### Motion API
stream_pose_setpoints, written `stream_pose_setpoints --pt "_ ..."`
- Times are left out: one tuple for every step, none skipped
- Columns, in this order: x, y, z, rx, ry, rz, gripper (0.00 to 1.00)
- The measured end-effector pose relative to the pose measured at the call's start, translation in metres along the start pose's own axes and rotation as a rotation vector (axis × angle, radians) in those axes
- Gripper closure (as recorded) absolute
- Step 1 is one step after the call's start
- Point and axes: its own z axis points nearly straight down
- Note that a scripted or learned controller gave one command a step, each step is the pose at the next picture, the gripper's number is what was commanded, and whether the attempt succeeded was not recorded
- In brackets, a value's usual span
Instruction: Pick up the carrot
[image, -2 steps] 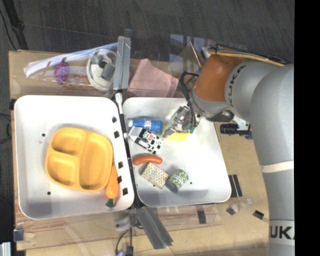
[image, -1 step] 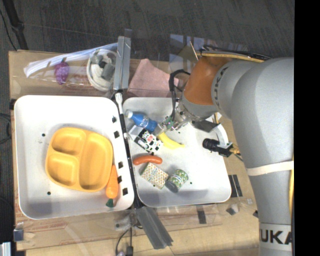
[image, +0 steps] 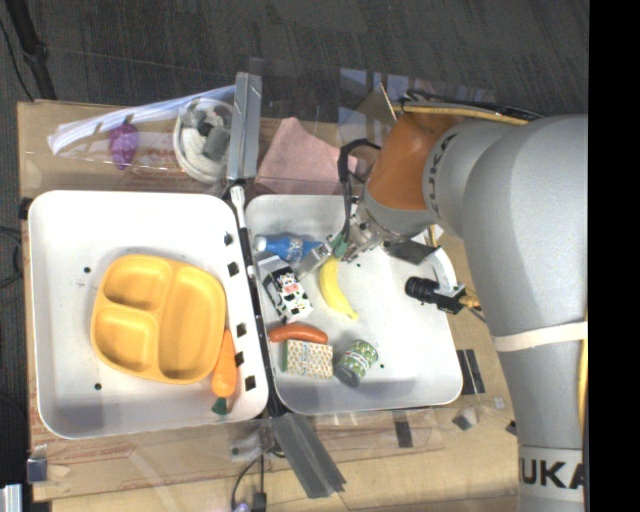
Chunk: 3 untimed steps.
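So the carrot (image: 225, 372) isn't picked up yet. It's lying in the left bin (image: 60, 300), wedged between the yellow divided plate (image: 158, 316) and the bin's right wall, leaf end toward the near edge. Meanwhile the pincer (image: 345, 247) is over in the right bin (image: 420, 350), just by the top of the banana (image: 337, 290), well apart from the carrot. Can't tell if it's apart or together from this angle. Basically the whole task is left: cross over, come down, grab, lift.

Count: two bins, one carrot, one plate, one banana, one blue bottle (image: 282, 245), one sausage (image: 298, 333), one small green can (image: 355, 362).
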Motion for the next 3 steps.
stream_pose_setpoints --pt "0.031 -0.078 -0.035 -0.002 -0.002 -0.401 0.0" --pt "0.04 -0.057 -0.014 -0.004 -0.007 -0.084 0.0" --pt "0.0 -0.087 -0.157 -0.005 -0.005 -0.051 0.0"
